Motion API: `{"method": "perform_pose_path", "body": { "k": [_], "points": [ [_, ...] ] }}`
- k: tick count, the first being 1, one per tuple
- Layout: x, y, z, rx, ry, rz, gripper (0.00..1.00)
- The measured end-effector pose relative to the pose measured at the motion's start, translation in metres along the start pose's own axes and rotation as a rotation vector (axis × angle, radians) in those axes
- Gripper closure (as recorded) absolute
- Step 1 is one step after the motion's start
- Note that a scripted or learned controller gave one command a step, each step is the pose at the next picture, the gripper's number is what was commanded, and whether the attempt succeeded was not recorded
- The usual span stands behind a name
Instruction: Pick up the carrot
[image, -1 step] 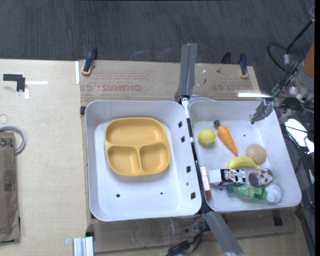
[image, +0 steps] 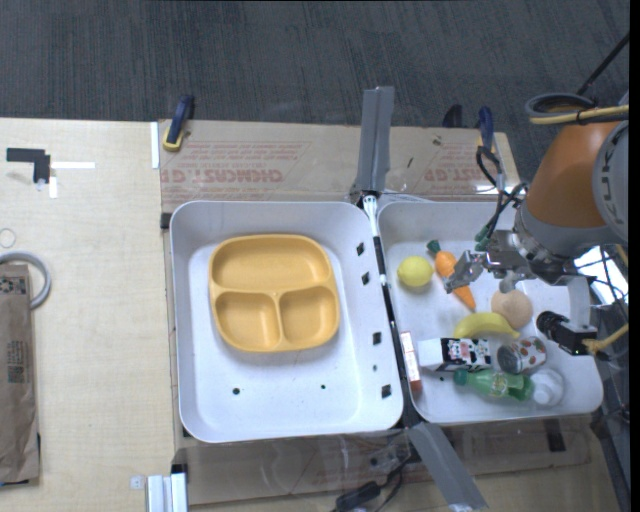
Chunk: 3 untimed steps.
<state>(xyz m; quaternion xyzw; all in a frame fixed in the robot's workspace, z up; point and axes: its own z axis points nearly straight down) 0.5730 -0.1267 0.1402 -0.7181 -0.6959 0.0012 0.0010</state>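
Note:
The carrot (image: 446, 265) lies in the right bin (image: 570, 400), orange with a small green top pointing up-left and its tip pointing down-right. My gripper (image: 468, 270) is low over the carrot's middle and covers part of it, so orange shows on both sides of the grey metal. The grey arm with its orange band (image: 565, 185) reaches in from the right.
A yellow lemon (image: 414, 272) sits just left of the carrot. Below lie a banana (image: 487, 325), a pale round fruit (image: 512, 308), a small carton (image: 465, 351), a can (image: 522, 355) and a green bottle (image: 495, 383). The left bin (image: 200, 400) holds a yellow divided plate (image: 272, 292).

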Motion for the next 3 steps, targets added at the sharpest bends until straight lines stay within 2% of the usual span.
{"method": "perform_pose_path", "body": {
  "k": [1, 2, 3],
  "points": [
    [0.018, 0.063, 0.049, -0.001, -0.001, 0.030, 0.00],
    [0.017, 0.063, 0.040, -0.001, -0.002, 0.028, 1.00],
    [0.051, 0.084, -0.062, -0.003, -0.002, 0.063, 1.00]
  ]
}}
